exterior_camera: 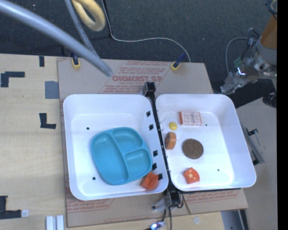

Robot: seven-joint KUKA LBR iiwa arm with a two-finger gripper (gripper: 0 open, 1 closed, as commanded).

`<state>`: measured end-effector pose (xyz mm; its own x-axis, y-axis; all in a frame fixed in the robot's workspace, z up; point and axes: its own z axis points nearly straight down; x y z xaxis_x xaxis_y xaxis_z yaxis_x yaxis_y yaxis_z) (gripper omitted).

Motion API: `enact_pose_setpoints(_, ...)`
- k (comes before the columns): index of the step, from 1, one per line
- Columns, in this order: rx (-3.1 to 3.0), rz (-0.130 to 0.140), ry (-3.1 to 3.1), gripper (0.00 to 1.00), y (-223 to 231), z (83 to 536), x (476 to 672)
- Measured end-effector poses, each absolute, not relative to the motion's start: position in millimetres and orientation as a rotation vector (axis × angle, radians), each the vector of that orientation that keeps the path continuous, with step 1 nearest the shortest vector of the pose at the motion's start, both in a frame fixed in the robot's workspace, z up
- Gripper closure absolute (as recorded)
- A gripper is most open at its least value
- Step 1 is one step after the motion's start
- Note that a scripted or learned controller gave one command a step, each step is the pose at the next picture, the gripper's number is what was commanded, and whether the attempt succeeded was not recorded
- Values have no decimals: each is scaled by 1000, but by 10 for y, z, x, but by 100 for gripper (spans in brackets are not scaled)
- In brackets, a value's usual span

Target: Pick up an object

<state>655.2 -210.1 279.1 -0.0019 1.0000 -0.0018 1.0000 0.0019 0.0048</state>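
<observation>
My gripper [230, 84] hangs outside the right bin [234, 108], above its far right corner, beside the bench edge; nothing can be seen in it. In the right bin lie a pink checked block [190, 118], a small yellow ball [173, 126], an orange-brown bun-like piece [170, 140] by the divider, a round brown disc [192, 148] and a red-orange piece [191, 175]. The left bin [72, 108] holds a blue divided plate [120, 155] and an orange-red piece [150, 180] at its near right corner.
A black divider clip strip [155, 134] runs between the bins. Grey tubes [85, 36] cross the upper left, with a yellow loop [90, 12] at the top. A thin white cable [148, 40] lies behind the bins. Cardboard [135, 76] sits beneath them.
</observation>
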Motion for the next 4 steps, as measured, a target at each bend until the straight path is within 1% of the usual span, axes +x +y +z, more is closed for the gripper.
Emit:
enact_pose_setpoints(1, 2219, 1, 2222, 100, -2095, 3006, 6559)
enact_pose_setpoints(2, 2220, -4, 2226, 100, -1630, 2948, 6357)
enact_pose_setpoints(3, 2218, -2, 2229, 100, -1085, 2919, 6212)
enact_pose_setpoints(4, 2218, -2, 2228, 100, -523, 2868, 6122)
